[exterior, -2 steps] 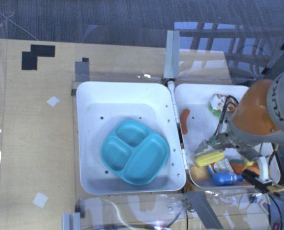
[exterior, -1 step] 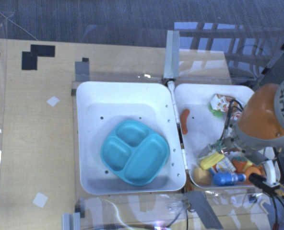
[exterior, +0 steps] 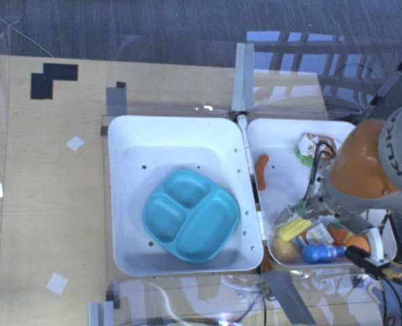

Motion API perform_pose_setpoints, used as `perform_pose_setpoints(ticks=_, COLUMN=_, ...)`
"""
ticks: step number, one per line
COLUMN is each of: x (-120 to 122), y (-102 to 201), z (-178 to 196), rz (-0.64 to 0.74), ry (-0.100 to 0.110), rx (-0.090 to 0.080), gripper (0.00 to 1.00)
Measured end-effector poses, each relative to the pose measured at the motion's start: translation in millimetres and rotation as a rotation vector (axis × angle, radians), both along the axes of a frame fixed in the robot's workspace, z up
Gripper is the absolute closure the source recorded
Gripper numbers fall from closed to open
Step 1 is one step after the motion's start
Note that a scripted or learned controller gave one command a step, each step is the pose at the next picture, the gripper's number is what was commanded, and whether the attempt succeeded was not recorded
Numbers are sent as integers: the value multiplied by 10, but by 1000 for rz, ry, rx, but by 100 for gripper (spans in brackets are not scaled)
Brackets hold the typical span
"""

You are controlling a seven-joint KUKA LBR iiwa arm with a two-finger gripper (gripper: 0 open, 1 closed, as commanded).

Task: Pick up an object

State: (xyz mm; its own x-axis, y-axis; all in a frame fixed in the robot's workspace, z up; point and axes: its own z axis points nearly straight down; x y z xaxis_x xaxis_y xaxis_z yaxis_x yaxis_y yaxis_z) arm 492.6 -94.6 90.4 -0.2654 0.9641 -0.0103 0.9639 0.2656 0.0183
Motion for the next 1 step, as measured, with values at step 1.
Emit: perform_pose_setpoints(ticks=1, x=27, y=-194, z=-1, rz=23, ry=3, rx=4, gripper=0)
